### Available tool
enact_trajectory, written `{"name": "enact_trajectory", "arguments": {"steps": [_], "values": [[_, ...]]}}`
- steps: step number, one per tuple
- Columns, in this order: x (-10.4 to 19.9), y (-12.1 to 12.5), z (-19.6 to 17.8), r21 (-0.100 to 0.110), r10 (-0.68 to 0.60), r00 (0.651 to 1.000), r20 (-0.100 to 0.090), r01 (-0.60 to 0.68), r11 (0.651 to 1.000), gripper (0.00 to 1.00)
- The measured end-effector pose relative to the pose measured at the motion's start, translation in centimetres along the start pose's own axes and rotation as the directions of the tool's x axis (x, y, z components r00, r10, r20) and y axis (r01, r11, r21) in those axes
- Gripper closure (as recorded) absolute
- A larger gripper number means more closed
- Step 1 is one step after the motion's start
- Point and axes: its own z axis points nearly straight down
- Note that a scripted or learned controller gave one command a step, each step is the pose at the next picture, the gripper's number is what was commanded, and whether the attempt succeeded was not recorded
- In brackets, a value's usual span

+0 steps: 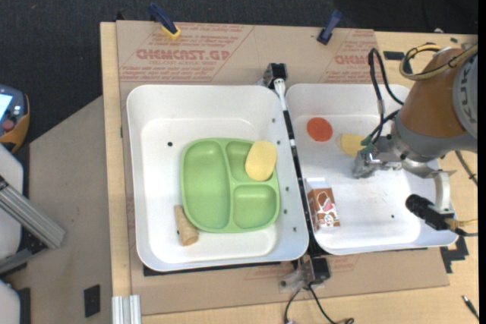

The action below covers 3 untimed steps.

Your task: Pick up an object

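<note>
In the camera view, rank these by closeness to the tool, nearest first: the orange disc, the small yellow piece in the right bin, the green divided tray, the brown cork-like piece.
Measured from the tool:
1. Small yellow piece, right bin, just up-left of the tool.
2. Orange disc, right bin, farther left.
3. Green divided tray, left bin, middle.
4. Brown cork-like piece, left bin, by the tray's lower-left corner.

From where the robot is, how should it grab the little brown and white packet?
Probably from straight above, pinching the packet across its two long edges. It lies flat in the right bin, narrow side to side, close to the bin's left wall, so a sideways approach looks blocked.
</note>
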Motion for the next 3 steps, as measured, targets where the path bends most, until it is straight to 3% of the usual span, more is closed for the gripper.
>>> {"name": "enact_trajectory", "arguments": {"steps": [1, 2, 3], "values": [[3.4, 2.7, -17.0, -0.026, -0.007, 1.000, 0.006, 0.008, 1.000, 1.00], [5.7, -3.4, -7.0, 0.006, -0.001, 1.000, -0.002, 0.001, 1.000, 1.00], [15.8, -6.4, -10.1, -0.004, -0.010, 1.000, 0.000, 0.010, 1.000, 1.00]]}}
